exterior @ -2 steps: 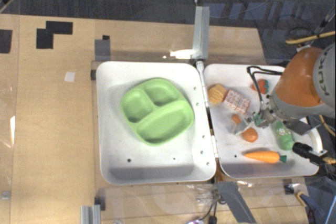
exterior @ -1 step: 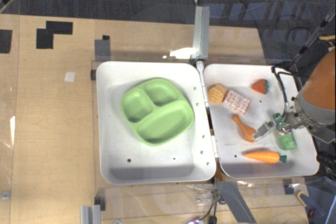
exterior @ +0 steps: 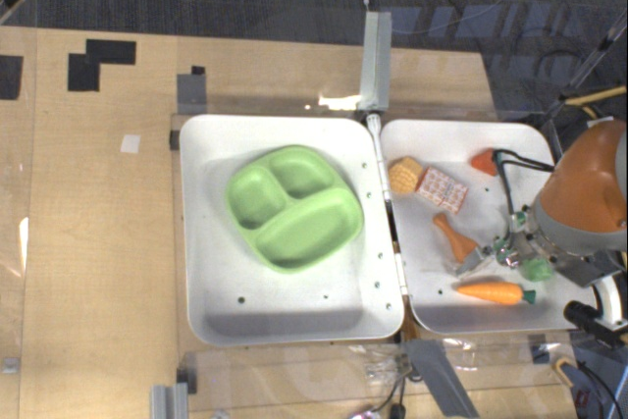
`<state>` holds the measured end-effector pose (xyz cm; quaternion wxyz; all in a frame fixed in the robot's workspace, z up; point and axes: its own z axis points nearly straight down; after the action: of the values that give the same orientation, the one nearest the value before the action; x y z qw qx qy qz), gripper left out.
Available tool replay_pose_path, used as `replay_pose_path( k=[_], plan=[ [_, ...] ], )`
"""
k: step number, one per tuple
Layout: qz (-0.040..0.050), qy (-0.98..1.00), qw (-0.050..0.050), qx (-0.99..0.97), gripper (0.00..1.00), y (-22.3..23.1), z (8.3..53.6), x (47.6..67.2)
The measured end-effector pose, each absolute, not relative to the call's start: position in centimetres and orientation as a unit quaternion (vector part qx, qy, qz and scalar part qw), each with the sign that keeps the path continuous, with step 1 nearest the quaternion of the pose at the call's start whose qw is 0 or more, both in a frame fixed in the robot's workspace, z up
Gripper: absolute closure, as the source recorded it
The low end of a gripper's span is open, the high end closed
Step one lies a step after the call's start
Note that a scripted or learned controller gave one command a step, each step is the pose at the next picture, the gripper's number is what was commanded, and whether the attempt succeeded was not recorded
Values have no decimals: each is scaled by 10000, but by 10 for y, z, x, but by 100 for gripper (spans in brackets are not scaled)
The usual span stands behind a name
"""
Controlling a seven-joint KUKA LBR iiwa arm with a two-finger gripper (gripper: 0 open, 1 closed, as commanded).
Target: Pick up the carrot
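Observation:
The carrot is orange with a small green stem end. It lies flat near the front edge of the right bin, pointing left. My gripper hangs just behind and above the carrot, over the bin's right half. It sits close to the thick end of a brown drumstick-shaped toy. Nothing shows held in it. The grey arm with its orange band covers the bin's right side.
The right bin also holds a yellow corn piece, a pink waffle-like block, a red item at the back and a small green thing under the wrist. A green divided plate sits in the left bin.

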<state>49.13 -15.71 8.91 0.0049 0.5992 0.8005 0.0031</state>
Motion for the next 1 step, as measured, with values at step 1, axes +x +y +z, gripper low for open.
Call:
replay_pose_path(
  k=[1],
  plan=[
    [52,8005,84,5992,100,-157,100,495]
  ],
)
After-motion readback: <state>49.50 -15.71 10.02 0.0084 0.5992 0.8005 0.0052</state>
